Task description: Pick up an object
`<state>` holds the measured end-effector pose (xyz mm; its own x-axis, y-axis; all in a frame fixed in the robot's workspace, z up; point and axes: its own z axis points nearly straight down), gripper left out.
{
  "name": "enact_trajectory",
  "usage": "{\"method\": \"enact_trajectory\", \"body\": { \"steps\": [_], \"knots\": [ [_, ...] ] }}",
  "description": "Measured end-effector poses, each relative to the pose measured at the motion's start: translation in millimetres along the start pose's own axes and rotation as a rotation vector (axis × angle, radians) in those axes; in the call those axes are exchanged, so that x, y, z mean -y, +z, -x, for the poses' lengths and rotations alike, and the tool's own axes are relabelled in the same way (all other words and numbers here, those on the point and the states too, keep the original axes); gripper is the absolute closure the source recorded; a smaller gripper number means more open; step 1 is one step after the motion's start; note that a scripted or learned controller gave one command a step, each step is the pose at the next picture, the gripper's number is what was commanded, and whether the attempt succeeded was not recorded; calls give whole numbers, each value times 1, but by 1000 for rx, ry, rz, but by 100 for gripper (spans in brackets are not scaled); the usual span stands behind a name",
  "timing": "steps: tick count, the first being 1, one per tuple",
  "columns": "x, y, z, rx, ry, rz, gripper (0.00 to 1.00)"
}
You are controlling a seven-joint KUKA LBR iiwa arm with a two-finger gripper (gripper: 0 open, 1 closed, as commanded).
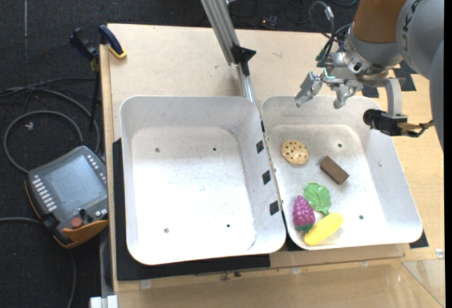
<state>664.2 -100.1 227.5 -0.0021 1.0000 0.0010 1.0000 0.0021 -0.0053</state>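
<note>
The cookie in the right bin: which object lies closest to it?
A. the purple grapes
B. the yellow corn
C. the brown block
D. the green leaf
C: the cookie sits at the upper left of the group in the right bin, and the brown block lies just to its right, while the leaf, grapes and corn lie lower, toward the bin's near edge.

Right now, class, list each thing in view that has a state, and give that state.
gripper: fingers open, holding nothing, above the right bin's far edge.
cookie: lying flat in the right bin.
brown block: lying flat.
grapes: lying beside the green leaf.
yellow piece: lying by the near wall.
</note>
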Motion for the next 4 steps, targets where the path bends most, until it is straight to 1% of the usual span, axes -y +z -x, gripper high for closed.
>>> {"method": "enact_trajectory", "body": {
  "steps": [1, 2, 3, 4],
  "knots": [
    [-1, -3, 0, 1, -1, 5, 0],
    [-4, 41, 0, 1, 0, 1, 0],
    [-4, 105, -1, 1, 1, -1, 0],
    [-3, 134, -2, 1, 1, 2, 0]
  ]
}}
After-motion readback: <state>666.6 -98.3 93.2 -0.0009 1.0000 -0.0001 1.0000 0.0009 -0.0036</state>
